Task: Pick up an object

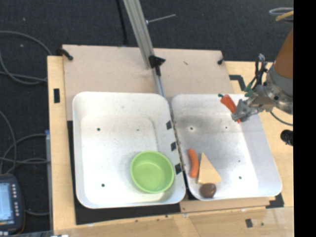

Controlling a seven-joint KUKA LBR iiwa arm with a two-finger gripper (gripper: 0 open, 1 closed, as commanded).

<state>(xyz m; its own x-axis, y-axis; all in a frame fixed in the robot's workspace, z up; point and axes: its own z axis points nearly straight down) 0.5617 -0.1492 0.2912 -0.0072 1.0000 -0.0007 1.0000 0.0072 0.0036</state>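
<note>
My gripper (240, 111) hangs over the upper right corner of the right bin (256, 147). It is shut on a small orange-red stick (226, 102) that pokes out up-left of the grey fingers, with a red end showing just below them. At the right bin's front left lie an orange carrot-like piece (193, 163), a yellow wedge (208, 171) and a brown ball (208, 190), close together. A green bowl (152, 171) stands at the front right of the left bin (98, 117).
A slanted metal post (143, 33) rises from the back of the bench, ending near where the two bins meet. Cables lie on the dark floor at the left. The arm's body (281, 73) stands at the right edge.
</note>
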